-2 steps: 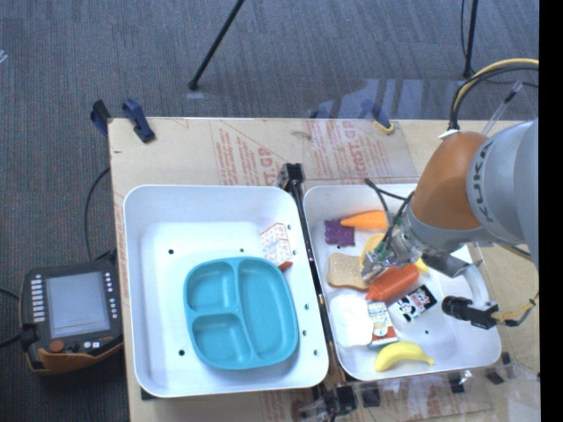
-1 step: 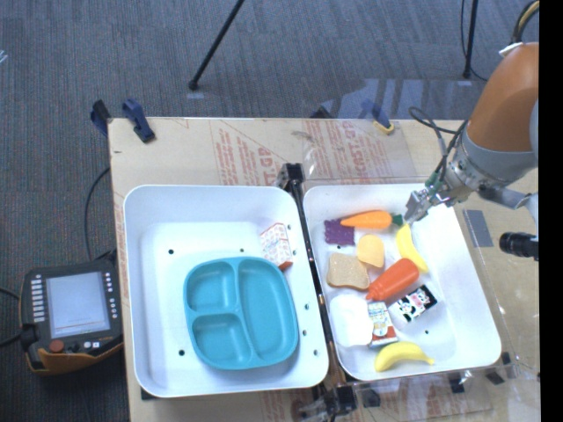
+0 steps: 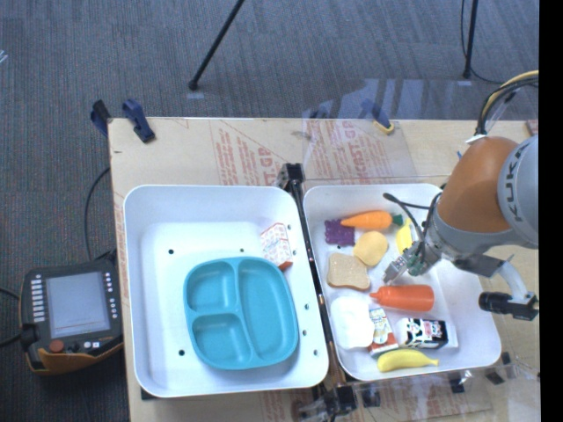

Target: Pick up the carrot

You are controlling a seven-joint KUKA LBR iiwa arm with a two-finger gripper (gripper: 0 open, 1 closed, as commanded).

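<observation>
Two white bins sit side by side on the surface. The left bin carries a blue divided plate, with a small red-and-white packet just past the plate's far corner. The right bin is crowded. The carrot lies on its side near the far wall, orange with a green tip pointing right, touching a purple item at its left end. Just below it sits a yellow potato-like lump, then a slice of bread. Further toward the near edge there's a white block, a small carton, a black-and-white carton and a banana against the near wall.

The arm reaches in from the right, orange band over the bin's right side. The fingers hang low between the yellow lump and a red-orange bottle, near the carrot but clear of it. They look slightly parted with nothing between them, though at this angle it's hard to be sure. The carrot rests in the bin, not lifted.
</observation>
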